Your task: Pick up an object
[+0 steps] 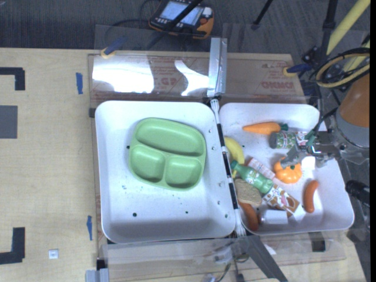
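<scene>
- Over the right-hand shallow white bin (329, 216), the two-finger gripper (301, 151) is seen low among the toys, just above a small orange pumpkin-shaped toy (288, 172).
- Whether the tool is released or clenched cannot be told; nothing is shown clearly grasped.
- The pumpkin toy is judged the likely target: it sits right of the bin's middle, just below the gripper and possibly touched by it.
- Nearby, a plastic orange carrot with a green top (262, 127) lies toward the far wall, and a small green can with a printed label (284, 139) is found just left of the gripper.
- A yellow plastic banana (235, 150), a green bottle with a pink label (254, 176) and a red-orange sausage (310, 195) are spread elsewhere in that bin.
- A green three-compartment plastic plate (167, 153) is held by the left-hand white bin (111, 216).
- The step in hand is judged to be the descent or closing at the grasp.
- Next, a firm closure around the pumpkin and a straight lift would be called for, without the can being knocked.
</scene>
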Controlling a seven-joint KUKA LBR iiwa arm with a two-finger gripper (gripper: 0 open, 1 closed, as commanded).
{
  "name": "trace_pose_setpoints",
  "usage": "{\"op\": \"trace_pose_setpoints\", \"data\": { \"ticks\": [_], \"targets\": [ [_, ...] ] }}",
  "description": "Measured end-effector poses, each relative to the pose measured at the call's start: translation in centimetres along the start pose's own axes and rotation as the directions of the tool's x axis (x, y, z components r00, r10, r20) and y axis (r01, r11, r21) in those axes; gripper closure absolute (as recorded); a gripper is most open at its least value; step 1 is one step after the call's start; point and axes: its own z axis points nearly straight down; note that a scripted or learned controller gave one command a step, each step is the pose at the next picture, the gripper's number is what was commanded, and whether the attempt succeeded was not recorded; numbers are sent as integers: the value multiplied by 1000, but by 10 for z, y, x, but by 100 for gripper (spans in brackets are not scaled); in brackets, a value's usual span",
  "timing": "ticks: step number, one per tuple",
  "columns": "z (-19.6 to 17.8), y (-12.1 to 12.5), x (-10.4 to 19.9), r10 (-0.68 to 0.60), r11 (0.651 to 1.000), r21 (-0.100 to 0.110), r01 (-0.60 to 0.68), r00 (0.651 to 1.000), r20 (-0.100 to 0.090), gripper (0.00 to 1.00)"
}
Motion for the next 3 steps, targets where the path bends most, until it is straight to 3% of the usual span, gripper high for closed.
{"op": "trace_pose_setpoints", "data": {
  "ticks": [1,2,3],
  "targets": [
    [106,-3,-22,-198,980,-4,198,980,2,0],
    [106,-3,-22,-197,980,-4,197,980,2,0],
    [112,27,-47,-313,950,-8,313,950,4,0]
  ]
}}
